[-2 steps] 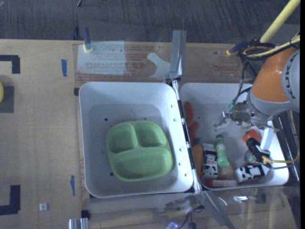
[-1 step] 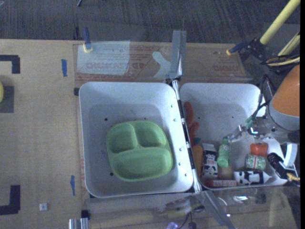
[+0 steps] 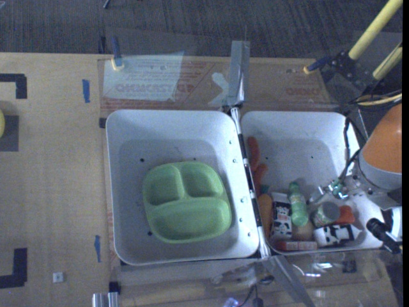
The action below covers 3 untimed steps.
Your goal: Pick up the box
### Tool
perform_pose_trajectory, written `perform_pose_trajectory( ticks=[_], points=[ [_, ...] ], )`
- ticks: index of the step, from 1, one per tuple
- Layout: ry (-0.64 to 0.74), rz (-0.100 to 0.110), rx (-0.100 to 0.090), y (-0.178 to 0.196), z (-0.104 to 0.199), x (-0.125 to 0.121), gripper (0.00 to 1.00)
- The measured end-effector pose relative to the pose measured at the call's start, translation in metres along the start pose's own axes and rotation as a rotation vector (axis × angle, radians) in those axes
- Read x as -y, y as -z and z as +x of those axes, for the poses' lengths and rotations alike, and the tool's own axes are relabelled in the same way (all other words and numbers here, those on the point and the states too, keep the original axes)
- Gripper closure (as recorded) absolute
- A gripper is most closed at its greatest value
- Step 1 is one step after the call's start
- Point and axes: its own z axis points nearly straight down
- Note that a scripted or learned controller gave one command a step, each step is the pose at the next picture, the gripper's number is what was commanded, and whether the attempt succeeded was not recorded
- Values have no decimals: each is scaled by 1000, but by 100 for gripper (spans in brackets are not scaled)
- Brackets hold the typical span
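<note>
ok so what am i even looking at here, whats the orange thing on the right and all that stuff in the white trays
This is one picture from a camera fixed above a workbench, looking down at a slant. The orange and grey shape at the right edge is a robot arm reaching in; its pincer hangs over the right bin, and the view is too cluttered to tell whether it is open or shut.

Two shallow white bins sit side by side. The left bin holds a green divided plate. The right bin has a pile of small toy groceries along its near side: a black and white box, a green bottle, some orange and red pieces by the left wall, and more. The robot is meant to pick up the box. Nothing can be seen held in the pincer.
</note>
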Motion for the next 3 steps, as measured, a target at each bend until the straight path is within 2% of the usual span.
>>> perform_pose_trajectory(
  ticks=[1,2,3],
  points=[
    [-2,-6,3,11,-1,-1,100],
    [-427,4,2,137,15,-52,100],
    [-403,-17,7,16,77,-47,100]
  ],
)
